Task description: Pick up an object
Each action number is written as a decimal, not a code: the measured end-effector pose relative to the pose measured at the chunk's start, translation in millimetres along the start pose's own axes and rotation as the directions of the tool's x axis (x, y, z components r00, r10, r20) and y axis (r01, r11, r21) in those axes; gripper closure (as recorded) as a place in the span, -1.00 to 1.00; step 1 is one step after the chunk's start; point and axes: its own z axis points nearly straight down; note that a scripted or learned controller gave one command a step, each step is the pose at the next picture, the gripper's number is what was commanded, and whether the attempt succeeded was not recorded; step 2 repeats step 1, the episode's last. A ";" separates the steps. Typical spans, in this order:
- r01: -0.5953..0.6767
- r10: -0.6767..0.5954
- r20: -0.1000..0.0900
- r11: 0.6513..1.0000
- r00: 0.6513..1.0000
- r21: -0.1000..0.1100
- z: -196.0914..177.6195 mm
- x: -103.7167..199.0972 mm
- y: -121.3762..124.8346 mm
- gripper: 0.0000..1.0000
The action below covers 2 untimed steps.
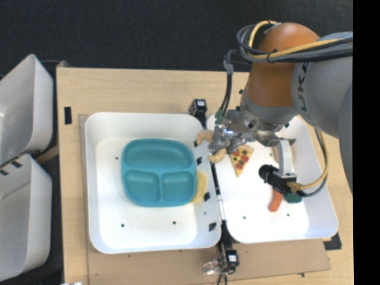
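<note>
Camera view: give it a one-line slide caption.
Robot arm reaching over the right bin near a toy pizza slice; teal divided plate in the left bin.

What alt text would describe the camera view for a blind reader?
A grey and orange robot arm reaches over the right white bin, above a pizza slice toy and a carrot toy. The left bin holds a teal divided plate.

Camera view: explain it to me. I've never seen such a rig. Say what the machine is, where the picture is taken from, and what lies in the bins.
One camera looks down at a slant on a bench with two white bins. The grey and orange machine is a robot arm, reaching in from the right. Its gripper sits low over the divide between the bins. The left bin holds a teal tray. The right bin holds a toy pizza slice and a carrot. I can't tell whether the gripper holds anything.
</note>
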 end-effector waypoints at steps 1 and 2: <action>-0.002 0.002 0.001 1.000 1.000 0.000 1.7 50.8 4.5 1.00; -0.002 0.002 0.001 1.000 1.000 0.000 1.7 50.8 4.5 1.00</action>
